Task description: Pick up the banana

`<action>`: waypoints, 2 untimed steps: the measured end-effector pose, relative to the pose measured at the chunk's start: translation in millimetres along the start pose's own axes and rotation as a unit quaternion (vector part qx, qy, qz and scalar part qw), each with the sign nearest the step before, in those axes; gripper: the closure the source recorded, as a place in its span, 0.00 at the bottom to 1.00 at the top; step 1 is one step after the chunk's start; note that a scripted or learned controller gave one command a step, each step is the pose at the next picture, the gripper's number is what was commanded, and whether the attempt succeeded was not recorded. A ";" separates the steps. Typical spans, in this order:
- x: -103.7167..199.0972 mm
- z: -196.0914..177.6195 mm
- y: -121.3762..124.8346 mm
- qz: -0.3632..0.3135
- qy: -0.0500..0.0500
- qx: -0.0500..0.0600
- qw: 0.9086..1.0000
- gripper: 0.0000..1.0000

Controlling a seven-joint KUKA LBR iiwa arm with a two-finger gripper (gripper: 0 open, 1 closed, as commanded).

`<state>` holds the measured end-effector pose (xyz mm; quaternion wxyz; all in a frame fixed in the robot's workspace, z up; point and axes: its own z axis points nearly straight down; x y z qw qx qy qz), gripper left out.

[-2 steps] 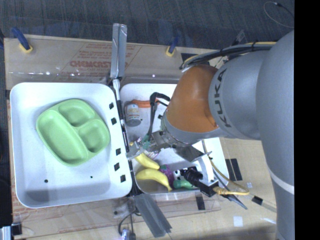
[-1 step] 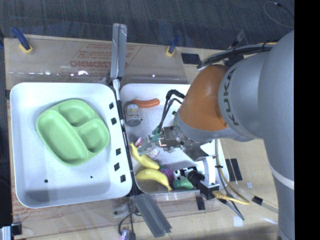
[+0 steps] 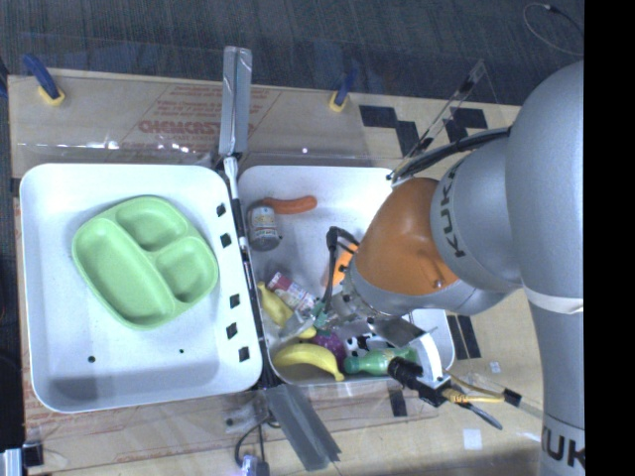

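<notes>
The yellow banana [image 3: 306, 361] lies on its side at the near edge of the right bin [image 3: 298, 181], close to the divider between the bins. My gripper [image 3: 332, 317] hangs low in the same bin, just above and to the right of the banana, among a cluster of small items. The orange-banded wrist [image 3: 397, 251] and grey arm cover most of the gripper and the right half of the bin. Nothing can be seen held in it.
A green divided plate [image 3: 146, 258] sits in the left bin [image 3: 50, 365]. The right bin also holds a tin can [image 3: 264, 226], an orange sausage-shaped item [image 3: 294, 205], a second yellow piece [image 3: 275, 305], a green bottle [image 3: 375, 364] and a purple item [image 3: 330, 345] crowding the banana.
</notes>
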<state>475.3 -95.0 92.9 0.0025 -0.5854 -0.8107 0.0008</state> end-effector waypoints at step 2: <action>39.8 -118.2 65.7 0.073 -0.001 -0.001 0.997 1.00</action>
